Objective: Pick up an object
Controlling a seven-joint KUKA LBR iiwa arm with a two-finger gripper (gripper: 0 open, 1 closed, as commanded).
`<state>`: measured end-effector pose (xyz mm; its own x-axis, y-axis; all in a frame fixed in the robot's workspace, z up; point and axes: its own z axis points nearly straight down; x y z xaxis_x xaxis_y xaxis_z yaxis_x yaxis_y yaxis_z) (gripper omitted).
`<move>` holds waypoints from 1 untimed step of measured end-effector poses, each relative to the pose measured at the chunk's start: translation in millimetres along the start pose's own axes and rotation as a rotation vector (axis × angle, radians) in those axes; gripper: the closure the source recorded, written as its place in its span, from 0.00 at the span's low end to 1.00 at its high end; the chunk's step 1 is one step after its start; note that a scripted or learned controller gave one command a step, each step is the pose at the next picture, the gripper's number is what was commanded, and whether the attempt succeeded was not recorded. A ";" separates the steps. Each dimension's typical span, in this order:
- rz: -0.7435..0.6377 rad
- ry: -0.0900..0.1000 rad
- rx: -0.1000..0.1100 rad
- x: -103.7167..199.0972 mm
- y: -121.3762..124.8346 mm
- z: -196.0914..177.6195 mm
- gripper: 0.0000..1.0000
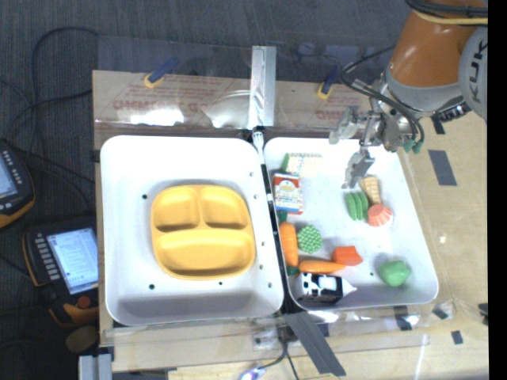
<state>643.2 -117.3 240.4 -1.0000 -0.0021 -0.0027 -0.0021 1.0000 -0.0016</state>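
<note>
Right bin (420,236), white, shallow — contents, all small toy foods:
- green pod-shaped piece (356,204), lying lengthwise beside a yellowish ridged piece (370,187) and a pink-orange rounded piece (379,215); the three sit close together in the bin's upper right part.
- green rounded piece (394,272), alone near the lower right corner, with bare floor around it.
- orange carrot-like piece (288,244) along the left wall, touching a green dotted piece (310,238).
- red-orange block (346,255) and an orange stick (321,267) just below the dotted piece.
- small printed carton (287,193) and a pale packet (302,165) near the upper left corner.
- black-and-white box (321,288) at the lower left corner, against the front wall.

Gripper (358,172) — hangs from the grey-and-orange arm over the bin's upper right area, just above the ridged piece; whether its fingers are apart or together cannot be told, and nothing shows between them.

Left bin (127,165), white: one yellow divided tray (203,229) at its middle, with bare floor on all sides.

Tabletop (459,212): bare strip right of the right bin.
</note>
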 end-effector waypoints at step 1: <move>0.084 0.002 -0.001 21.2 -44.4 89.2 0.00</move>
<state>622.3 -161.9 151.2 -0.9966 0.0819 -0.0012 0.0819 0.9966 -0.0005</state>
